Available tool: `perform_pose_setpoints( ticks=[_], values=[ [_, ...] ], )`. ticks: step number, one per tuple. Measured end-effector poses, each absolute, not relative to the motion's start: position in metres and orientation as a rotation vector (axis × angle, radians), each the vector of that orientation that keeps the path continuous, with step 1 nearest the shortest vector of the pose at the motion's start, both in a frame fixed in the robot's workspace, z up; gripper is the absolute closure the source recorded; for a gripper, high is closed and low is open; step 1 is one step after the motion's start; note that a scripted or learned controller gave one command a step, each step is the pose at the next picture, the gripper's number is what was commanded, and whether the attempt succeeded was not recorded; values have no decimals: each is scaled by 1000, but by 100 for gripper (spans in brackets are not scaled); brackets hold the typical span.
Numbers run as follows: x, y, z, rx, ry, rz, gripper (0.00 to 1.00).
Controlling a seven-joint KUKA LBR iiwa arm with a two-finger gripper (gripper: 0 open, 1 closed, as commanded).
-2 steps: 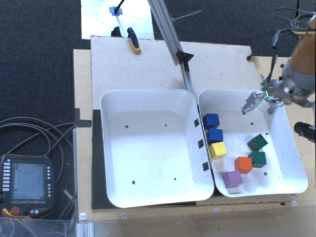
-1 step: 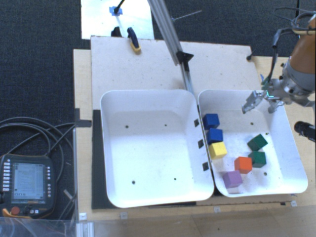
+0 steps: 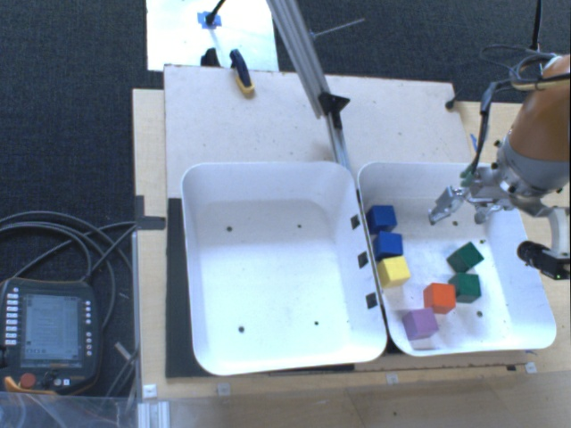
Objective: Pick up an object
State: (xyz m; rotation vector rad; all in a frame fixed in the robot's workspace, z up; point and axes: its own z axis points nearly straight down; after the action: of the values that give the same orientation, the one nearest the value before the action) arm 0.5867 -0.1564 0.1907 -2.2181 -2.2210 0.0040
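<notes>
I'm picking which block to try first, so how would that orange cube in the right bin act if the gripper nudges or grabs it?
The orange cube looks rigid with flat faces, so it should slide, not roll. It seems small and probably light, so a nudge may shove it against the green block or purple cube crowding it. Those close neighbours could block the gripper from straddling it.

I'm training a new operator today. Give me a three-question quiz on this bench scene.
1. True or false: the coloured cubes lie in the right white bin.
2. How many blue cubes are there?
3. Which cube lies nearest the bin's front edge: A orange, B purple, C yellow?

Key: 1 true. 2 two: upper blue cube, lower blue cube. 3 B, the purple cube, nearer than the orange cube and the yellow cube.
</notes>
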Motion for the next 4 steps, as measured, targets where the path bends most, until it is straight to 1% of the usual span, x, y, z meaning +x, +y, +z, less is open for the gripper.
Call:
perform_pose_setpoints(
  ticks=[2, 3, 4],
  values=[
    [586, -156, 104, -2217, -2223, 2, 0],
    [588, -157, 118, -2219, -2229, -4, 100],
    [584, -160, 180, -2223, -2230, -6, 100]
  ],
)
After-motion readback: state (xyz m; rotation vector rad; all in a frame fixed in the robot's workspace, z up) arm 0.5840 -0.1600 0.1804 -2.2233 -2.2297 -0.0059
